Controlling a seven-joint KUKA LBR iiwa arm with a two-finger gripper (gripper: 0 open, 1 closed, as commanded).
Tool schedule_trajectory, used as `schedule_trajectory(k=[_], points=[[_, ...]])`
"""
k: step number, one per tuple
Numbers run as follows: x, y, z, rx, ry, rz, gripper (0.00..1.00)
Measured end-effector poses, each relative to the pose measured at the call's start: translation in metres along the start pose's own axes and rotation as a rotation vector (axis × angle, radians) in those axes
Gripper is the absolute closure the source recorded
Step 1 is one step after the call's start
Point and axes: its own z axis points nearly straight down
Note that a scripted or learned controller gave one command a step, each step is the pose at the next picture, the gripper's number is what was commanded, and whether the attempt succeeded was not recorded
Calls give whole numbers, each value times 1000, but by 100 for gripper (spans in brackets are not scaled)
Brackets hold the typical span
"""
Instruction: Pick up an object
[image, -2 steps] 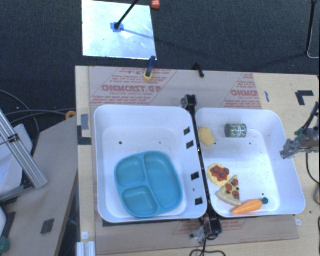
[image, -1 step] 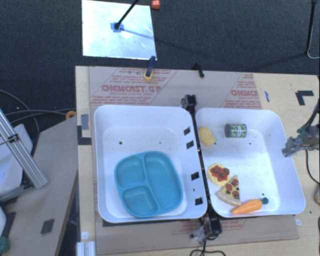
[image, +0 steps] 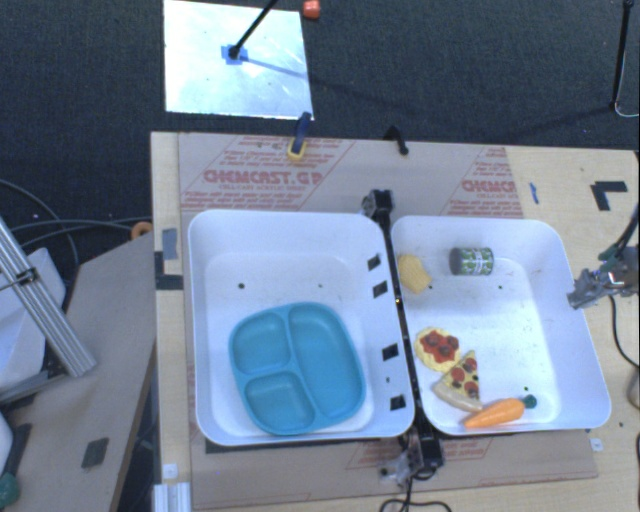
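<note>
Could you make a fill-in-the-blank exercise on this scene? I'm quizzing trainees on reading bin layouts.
1. The blue tray lies in the ____ bin.
2. The carrot lies in the ____ bin.
3. The can lies on its ____.
4. The pizza slice has a second pizza piece and the ____ right beside it.

Missing words: left; right; side; carrot

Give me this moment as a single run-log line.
gripper: over right bin's right rim, holding nothing | carrot, pizza slice, can: untouched

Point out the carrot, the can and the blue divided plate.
carrot (image: 493, 413): camera view, middle of its orange body.
can (image: 471, 261): camera view, its labelled side.
blue divided plate (image: 352, 400): camera view, its right rim.
</note>
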Motion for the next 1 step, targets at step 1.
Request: schedule_trajectory(k=[1], points=[[0,1,-11,-4,-1,-5,100]])
